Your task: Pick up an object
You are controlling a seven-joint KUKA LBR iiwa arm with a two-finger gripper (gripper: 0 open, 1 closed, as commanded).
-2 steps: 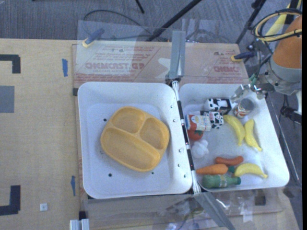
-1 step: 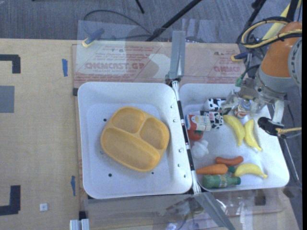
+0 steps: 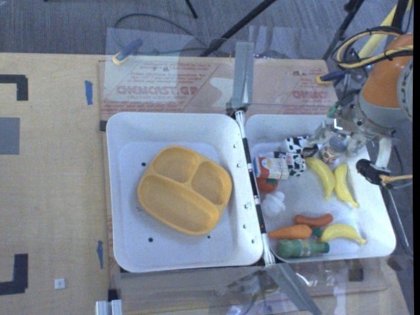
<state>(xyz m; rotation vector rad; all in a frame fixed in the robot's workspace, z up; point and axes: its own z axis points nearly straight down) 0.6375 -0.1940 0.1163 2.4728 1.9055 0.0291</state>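
My gripper (image 3: 333,138) hangs low over the back right part of the right bin (image 3: 379,223), below the orange band of the arm (image 3: 384,87). Right beneath it is a small round object (image 3: 328,153) whose contact with the gripper I cannot make out. Beside that lie a black-and-white patterned toy (image 3: 296,153) and two yellow bananas (image 3: 321,176) (image 3: 344,185). Further left a small red-and-white carton (image 3: 272,168) lies by the bin's left wall.
At the right bin's front lie a red sausage-shaped toy (image 3: 314,220), a carrot (image 3: 290,231), a green bottle (image 3: 302,247) and a third banana (image 3: 342,232). A white crumpled item (image 3: 274,203) sits mid-left. The left bin (image 3: 125,136) holds a yellow divided plate (image 3: 185,189).
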